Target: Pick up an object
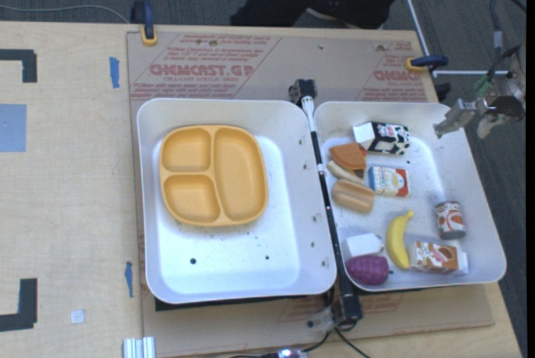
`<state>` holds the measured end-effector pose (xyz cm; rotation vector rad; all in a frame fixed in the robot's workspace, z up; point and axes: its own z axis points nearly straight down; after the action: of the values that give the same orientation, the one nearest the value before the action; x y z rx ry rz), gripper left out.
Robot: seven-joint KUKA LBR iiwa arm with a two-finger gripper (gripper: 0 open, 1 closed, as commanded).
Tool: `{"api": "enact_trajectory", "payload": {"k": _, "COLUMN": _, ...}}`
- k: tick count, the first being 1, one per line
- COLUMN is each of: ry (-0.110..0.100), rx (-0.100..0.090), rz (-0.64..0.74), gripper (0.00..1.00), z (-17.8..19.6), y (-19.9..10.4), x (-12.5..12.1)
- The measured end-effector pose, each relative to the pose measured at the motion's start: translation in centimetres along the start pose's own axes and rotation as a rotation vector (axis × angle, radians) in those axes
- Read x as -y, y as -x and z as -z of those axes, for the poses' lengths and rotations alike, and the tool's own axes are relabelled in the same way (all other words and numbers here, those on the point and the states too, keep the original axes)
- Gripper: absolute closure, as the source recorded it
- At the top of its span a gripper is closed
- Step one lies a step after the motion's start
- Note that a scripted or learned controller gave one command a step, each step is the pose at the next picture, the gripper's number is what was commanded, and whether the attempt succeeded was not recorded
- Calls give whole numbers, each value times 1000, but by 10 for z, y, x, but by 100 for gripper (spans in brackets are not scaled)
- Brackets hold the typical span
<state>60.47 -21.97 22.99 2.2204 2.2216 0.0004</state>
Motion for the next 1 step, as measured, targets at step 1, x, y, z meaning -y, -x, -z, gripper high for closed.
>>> {"api": "enact_trajectory", "payload": {"k": 1, "ry": 2, "rx": 1, "rz": -1, "gripper": 0, "z": -127, "y": -46, "x": 67}}
